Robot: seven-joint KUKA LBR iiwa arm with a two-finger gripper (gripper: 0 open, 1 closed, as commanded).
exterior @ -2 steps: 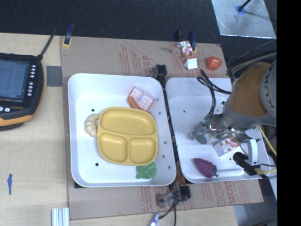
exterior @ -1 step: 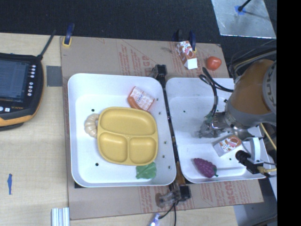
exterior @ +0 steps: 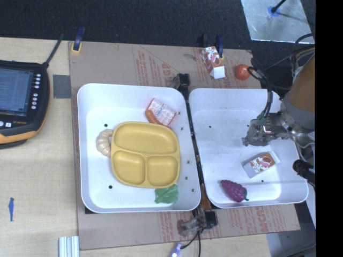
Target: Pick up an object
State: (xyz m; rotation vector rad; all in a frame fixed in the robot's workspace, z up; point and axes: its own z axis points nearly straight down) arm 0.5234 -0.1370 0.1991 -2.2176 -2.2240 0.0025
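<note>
Tool over right bin, one carton, one grapes

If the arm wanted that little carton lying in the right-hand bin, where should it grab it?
Probably from straight above, gripper closing across the short sides of the small carton. It lies flat and slightly skewed on the right bin floor, with open floor around it; the purple grapes sit well apart.

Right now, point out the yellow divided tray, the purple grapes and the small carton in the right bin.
yellow divided tray (exterior: 144, 154): camera view, on the ridge between its compartments.
purple grapes (exterior: 233, 190): camera view, middle of the bunch.
small carton (exterior: 260, 164): camera view, centre of its printed top face.
</note>
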